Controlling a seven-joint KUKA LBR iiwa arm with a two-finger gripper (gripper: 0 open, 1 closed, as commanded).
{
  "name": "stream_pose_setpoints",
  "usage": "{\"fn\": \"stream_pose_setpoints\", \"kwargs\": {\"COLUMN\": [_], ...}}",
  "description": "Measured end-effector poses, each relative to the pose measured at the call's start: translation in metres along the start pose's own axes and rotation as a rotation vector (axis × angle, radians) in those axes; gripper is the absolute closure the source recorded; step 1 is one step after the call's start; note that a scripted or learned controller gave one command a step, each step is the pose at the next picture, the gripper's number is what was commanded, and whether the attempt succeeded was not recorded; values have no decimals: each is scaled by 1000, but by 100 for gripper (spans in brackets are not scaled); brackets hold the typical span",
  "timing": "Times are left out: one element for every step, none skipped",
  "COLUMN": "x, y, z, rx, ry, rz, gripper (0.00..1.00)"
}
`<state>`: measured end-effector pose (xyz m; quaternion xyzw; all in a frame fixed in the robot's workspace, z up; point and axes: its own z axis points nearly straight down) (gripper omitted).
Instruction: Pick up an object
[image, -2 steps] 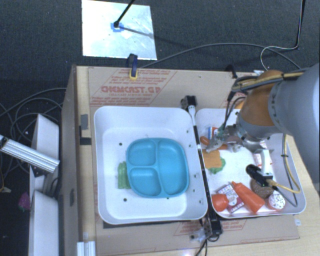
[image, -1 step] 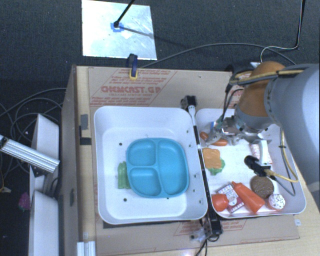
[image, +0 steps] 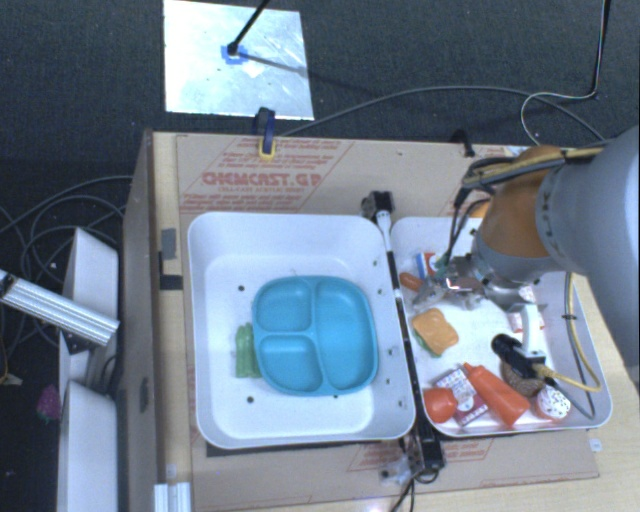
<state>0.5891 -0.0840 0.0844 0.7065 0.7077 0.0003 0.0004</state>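
The gripper (image: 443, 286) hangs low in the right bin (image: 478, 336), near its back-left corner, just above an orange toy (image: 435, 330); whether it is apart or together I cannot tell; a blue plate (image: 315, 335) lies in the left bin (image: 220, 290).

view: fixed overhead | tilt: slanted down | covers: both bins (image: 290, 245) | arm (image: 590, 200): from right

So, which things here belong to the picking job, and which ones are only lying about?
Job in hand:
- gripper, low over the right bin
- likely candidates there: burger-like toy, orange piece, red-and-white packet

Probably just lying about:
- blue divided plate and green piece in the left bin
- silver sheet beyond the bench
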Motion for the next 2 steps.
{"fn": "stream_pose_setpoints", "kwargs": {"x": [-2, -2], "y": [-55, -53], "z": [0, -10], "rx": [1, -2], "ry": [0, 0], "rz": [1, -1], "gripper": [0, 100]}}
